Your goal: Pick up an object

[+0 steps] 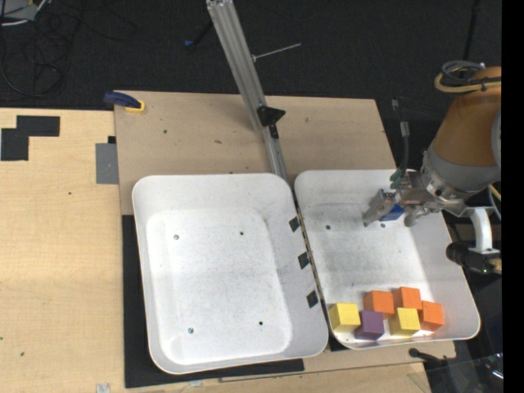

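We cannot tell our gripper's [395, 209] grasp, a blue object [394, 214] half hidden beneath it, coloured blocks [387, 311] well below, same right bin [344, 195].

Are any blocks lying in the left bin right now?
No, the blocks are all clustered in the near corner of the right bin.
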You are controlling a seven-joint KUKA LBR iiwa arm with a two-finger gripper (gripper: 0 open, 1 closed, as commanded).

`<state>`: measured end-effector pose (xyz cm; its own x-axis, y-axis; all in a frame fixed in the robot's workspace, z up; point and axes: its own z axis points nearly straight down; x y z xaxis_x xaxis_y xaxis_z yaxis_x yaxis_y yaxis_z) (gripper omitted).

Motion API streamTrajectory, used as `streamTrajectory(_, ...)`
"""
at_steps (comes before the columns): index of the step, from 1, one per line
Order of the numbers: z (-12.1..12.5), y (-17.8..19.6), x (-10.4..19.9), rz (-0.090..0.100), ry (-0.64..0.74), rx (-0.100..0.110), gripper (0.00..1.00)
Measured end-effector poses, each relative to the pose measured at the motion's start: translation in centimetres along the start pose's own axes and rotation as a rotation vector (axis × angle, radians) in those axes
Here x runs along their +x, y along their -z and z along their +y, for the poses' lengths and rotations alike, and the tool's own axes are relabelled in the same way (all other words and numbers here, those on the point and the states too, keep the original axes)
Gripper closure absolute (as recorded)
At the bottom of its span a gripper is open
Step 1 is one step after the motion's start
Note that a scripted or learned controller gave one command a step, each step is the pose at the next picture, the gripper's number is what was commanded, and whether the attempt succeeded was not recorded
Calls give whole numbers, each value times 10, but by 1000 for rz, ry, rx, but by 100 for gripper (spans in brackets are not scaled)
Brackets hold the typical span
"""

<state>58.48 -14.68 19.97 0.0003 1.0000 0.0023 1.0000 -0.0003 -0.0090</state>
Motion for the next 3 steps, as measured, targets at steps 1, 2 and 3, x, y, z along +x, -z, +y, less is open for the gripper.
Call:
streamTrajectory(1,8,-50,-1,0,-3,0,0)
streamTrajectory(2,7,-104,0,0,-3,0,0)
streamTrajectory(3,8,-90,-2,-1,-11,-5,100)
